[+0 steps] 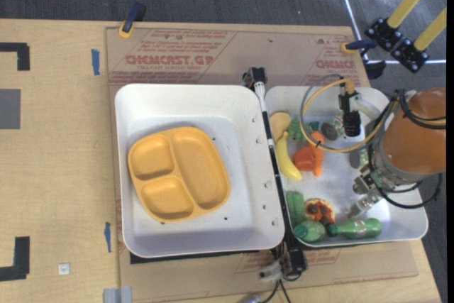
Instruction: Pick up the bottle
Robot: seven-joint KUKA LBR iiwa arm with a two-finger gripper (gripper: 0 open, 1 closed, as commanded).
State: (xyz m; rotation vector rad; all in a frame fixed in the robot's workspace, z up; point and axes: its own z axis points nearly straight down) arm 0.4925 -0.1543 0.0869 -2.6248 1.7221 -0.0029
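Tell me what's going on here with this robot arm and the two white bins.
The arm's claw hangs low in the right bin, just above a green bottle lying on its side near the front edge. Nothing shows between its fingers. Around it are a banana, an orange carrot-like toy and other toy food. The left bin holds a yellow divided plate.

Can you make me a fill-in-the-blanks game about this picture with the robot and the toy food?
1. The yellow tray with three sections lies in the ____ bin.
2. The green bottle lies on its side near the ____ edge of the right bin.
3. The banana lies along the ____ wall of the right bin.
4. The band above the arm's gripper is ____.

Missing words: left; front; left; orange
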